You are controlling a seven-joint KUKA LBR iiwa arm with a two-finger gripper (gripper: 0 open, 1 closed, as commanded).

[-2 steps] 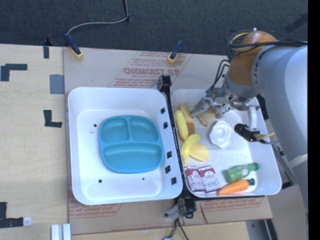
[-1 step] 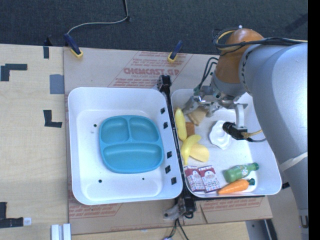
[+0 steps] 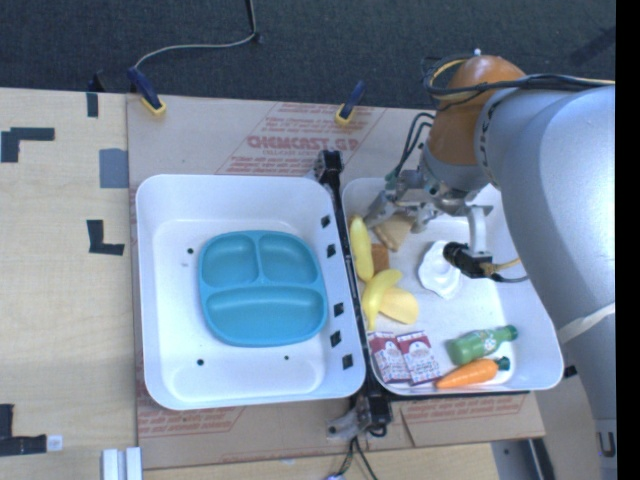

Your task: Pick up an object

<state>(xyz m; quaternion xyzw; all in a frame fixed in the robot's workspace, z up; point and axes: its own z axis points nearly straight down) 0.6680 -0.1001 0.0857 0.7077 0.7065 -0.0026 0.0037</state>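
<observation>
Fingers (image 3: 405,211) spread, brown item (image 3: 392,235) beneath half-hidden

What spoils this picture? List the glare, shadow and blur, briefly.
Camera view: even, bright light washes out the white bins' rims; the arm looms large and soft-edged near the lens, covering part of the right bin; the gripper sits in its shade, details murky; the blue plate looks sharp, without glare.
</observation>
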